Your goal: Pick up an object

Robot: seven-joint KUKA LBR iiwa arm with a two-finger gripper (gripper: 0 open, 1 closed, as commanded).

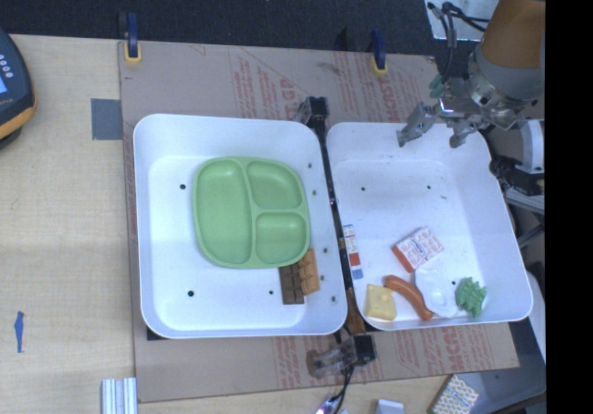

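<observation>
My gripper [434,132] hangs open over the far edge of the right bin [408,176], its two fingers spread with nothing between them. Near the bin's front lie a red-and-white packet [417,248], an orange sausage [409,296], a yellow cheese wedge [380,302], a white round piece [435,293] and a green broccoli piece [471,295]. All of these sit well in front of the gripper. In the left bin [162,218] rest a green divided plate [251,212] and a brown waffle-like block [299,277].
Black clamps [316,110] sit between the bins at the back, and another clamp [350,351] at the front. A grey device [14,83] lies at the far left of the bench. Blue clips [132,37] hold the cardboard sheet at the back.
</observation>
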